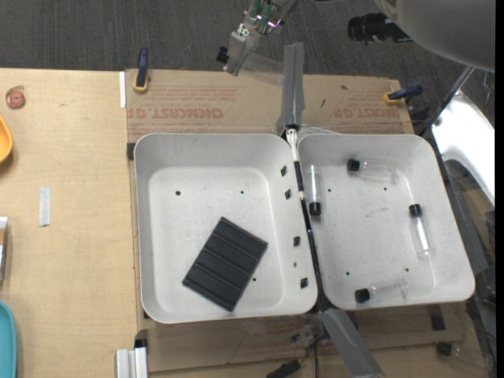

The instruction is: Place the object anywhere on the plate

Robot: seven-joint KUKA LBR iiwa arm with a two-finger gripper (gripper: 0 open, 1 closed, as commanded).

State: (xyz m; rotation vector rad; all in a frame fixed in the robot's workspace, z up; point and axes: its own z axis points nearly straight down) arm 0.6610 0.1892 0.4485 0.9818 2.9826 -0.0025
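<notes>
The arm [441, 10] hangs over the far right corner of the surface [63, 179], its grey bulk at the top right. Whether the jaws are released or clenched cannot be told from here.

Two white bins sit side by side on cardboard [260, 101]. In the left bin [146, 211] a black ribbed slab [226, 263] lies flat on the floor, near the bin's near edge and a little right of its middle, turned at a slant so that one corner points to the near edge. It touches no wall.

In the right bin [453, 235] lie four clear tubes with black caps. One tube [313, 189] lies along the left wall, cap toward the near side. A second [370, 168] lies near the far edge, cap at its left end. A third [420, 228] lies near the right wall, cap at its far end. The fourth [380, 293] lies along the near edge, cap at its left end. All four lie well apart from one another.

Two clamps hold the cardboard at its far edge: one with a blue handle [142, 69] at the left corner, another [402, 94] at the right corner. A small clear device with wires [248, 42] hangs above the far edge.

On the bare surface to the left lie a small pale strip [44, 207] and, at the left edge, part of an orange thing [4, 144] and part of a teal thing [6, 341].
</notes>
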